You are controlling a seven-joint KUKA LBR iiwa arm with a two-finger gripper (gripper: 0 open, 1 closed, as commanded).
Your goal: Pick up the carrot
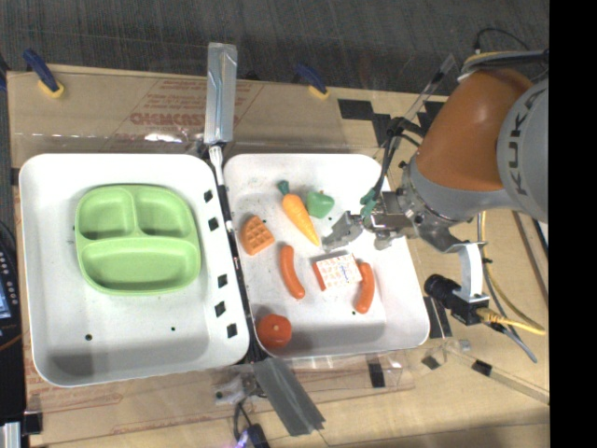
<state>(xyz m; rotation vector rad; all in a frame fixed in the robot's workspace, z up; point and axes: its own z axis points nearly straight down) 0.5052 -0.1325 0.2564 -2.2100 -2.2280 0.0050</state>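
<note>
The carrot (298,215) lies slanted in the right bin (403,315), near its back middle, with its green top at the upper left end. A small green piece (321,203) touches its right side. My gripper (361,237) hangs just right of the carrot's pointed lower end, above the bin floor. Its fingers (338,232) stand open with nothing between them. The nearer finger is close to the carrot's tip but apart from it.
The right bin also holds an orange waffle (258,235), two red sausages (292,272) (364,287), a white patterned square (337,272) and a tomato (273,330) at the front left. A green divided plate (140,239) lies in the left bin (56,343).
</note>
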